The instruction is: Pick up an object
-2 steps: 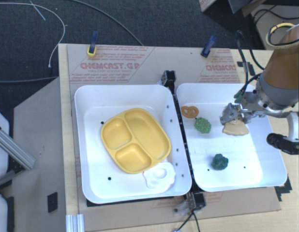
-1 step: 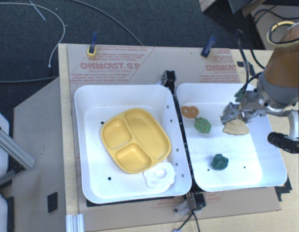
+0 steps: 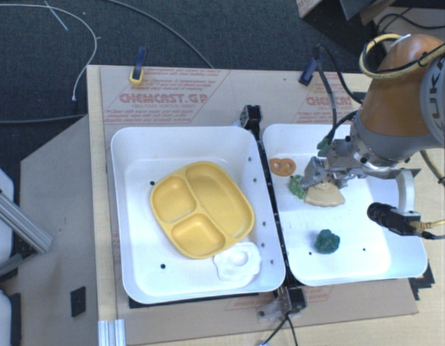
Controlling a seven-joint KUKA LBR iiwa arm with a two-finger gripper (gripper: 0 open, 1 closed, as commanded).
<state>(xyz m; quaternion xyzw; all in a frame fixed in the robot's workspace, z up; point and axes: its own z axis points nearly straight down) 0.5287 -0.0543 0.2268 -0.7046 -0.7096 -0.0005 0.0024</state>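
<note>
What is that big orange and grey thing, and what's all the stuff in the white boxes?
That is a robot arm. It reaches in from the right, and a camera up above looks down on it. At its end is a pincer for picking things up. It sits low over the right bin, just above a tan toy food piece. I can't tell if it has grabbed anything. Nearby lie a small pretzel, something leafy green and a dark green lump. The left bin holds a yellow tray with three sections and a white toy fried egg at the tray's corner.
</note>
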